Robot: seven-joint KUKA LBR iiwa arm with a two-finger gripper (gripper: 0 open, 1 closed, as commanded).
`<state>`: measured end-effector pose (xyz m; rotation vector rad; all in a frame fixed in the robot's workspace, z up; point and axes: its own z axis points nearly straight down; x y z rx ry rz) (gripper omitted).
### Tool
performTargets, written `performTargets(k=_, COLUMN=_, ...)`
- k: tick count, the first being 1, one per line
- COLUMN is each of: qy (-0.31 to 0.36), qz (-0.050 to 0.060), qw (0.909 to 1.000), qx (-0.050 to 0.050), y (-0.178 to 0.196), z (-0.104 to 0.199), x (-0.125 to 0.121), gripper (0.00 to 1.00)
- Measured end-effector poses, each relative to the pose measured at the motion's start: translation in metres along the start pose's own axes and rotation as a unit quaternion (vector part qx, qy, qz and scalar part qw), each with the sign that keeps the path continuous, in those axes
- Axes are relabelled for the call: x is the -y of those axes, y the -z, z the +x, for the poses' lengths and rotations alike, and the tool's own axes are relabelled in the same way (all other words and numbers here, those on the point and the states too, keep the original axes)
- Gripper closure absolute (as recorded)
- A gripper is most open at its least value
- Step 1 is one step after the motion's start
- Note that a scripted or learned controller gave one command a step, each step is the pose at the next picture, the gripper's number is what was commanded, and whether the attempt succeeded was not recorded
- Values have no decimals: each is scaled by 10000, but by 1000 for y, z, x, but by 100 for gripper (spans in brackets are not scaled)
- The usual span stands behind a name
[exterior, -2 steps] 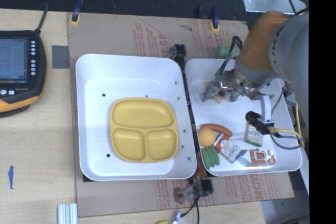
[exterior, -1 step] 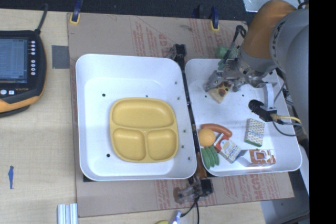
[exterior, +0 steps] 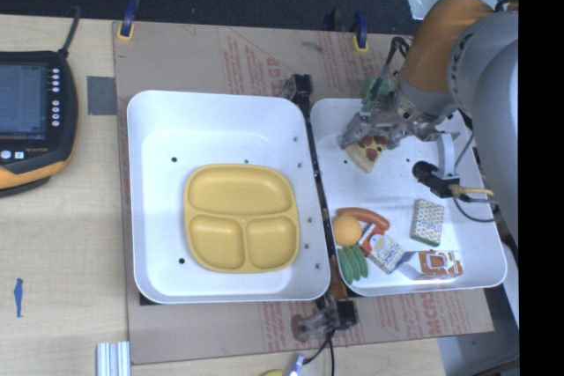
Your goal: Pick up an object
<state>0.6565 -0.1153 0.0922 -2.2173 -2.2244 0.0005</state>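
Toward the right bin's [exterior: 397,189] far left, the gripper [exterior: 374,135] sits just over a pizza-slice toy [exterior: 363,156]; claw state cannot be determined. Risk, as judged: the slice lies flat, so a grip may slide off and lift nothing.

In the left bin [exterior: 220,132] the yellow divided tray [exterior: 240,217] takes up the middle and near part, leaving a wide bare strip of white floor along the far wall and a narrower one down the left side. The near half of the right bin [exterior: 392,188] is crowded: a sausage [exterior: 363,217], orange ball [exterior: 346,230], green beans [exterior: 352,263], small carton [exterior: 386,252], checked packet [exterior: 428,222] and orange-and-white packet [exterior: 440,263] lie close together. Bare floor runs in a band between them and the tool [exterior: 370,141], which hangs with the arm [exterior: 480,75] over the bin's far part, just by a pizza slice [exterior: 364,156].
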Motion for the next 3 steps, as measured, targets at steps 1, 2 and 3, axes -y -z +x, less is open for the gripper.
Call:
performTargets(k=1, qy=0, qz=13, qw=10000, qx=-3, y=0, z=7, x=0, gripper=0)
performTargets(k=2, qy=10, qz=2, qw=10000, qx=-3, y=14, z=6, x=-2, gripper=100)
performTargets(k=3, qy=-7, qz=-5, qw=10000, qx=3, y=18, z=-18, x=0, gripper=100)
